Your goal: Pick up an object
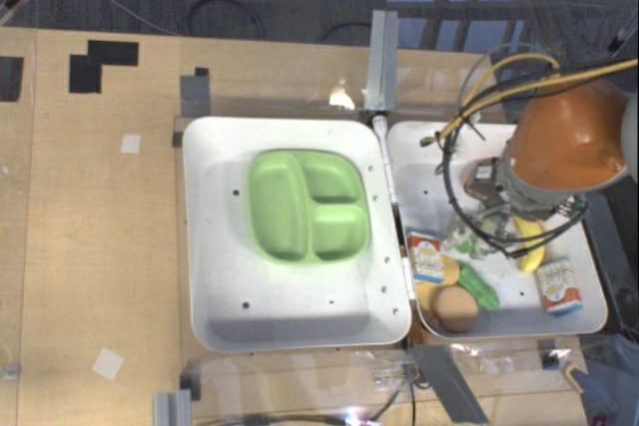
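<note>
Two shallow white bins sit side by side on the wooden bench [90,244]. The left bin [215,304] carries a green divided plate [305,205], lying flat near its middle with three compartments facing up.

The right bin [414,150] holds the clutter, gathered toward its near edge. A small carton with a red and blue label [426,257] lies close to the wall shared with the left bin. Just beside it on the near side is a brown, egg-shaped object [455,307], sitting in the bin's near left corner. A green leafy-looking toy [480,289] rests against that brown object, with something yellow [448,271] peeking out between the carton and the green piece — too hidden to name. Toward the bin's near right corner stands a small can or carton with a red and white label [557,285]. A yellow banana [532,247] lies between the two groups, partly under the arm.

The arm [569,140] comes in over the right bin, its orange band and dark cables covering the bin's far right part. The hand [496,236] hangs low above the middle of the bin, near the banana and the green toy — whether it is wide, narrow or gripping anything I cannot tell, as the wrist and cables hide it.
</note>
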Tool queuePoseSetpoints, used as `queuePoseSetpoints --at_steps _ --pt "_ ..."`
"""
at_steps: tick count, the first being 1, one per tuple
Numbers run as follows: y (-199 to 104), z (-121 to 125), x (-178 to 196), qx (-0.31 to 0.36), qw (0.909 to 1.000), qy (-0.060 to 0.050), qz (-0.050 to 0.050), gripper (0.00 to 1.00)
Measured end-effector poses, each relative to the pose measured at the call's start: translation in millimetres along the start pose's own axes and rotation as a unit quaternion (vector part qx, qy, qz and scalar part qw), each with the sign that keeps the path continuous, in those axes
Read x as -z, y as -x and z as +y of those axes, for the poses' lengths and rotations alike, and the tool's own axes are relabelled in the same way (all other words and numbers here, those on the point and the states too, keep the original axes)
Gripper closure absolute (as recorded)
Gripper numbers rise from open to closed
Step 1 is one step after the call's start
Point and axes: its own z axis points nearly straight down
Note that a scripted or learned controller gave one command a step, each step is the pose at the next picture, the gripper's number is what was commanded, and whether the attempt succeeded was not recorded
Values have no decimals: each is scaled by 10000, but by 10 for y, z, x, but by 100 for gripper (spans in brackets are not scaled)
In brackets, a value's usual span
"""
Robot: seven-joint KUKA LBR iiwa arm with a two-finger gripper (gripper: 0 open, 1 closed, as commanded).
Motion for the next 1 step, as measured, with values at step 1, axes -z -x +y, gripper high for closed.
queuePoseSetpoints --at_steps 1 --pt "-116 -152 1405 863 9962 63 51 100"
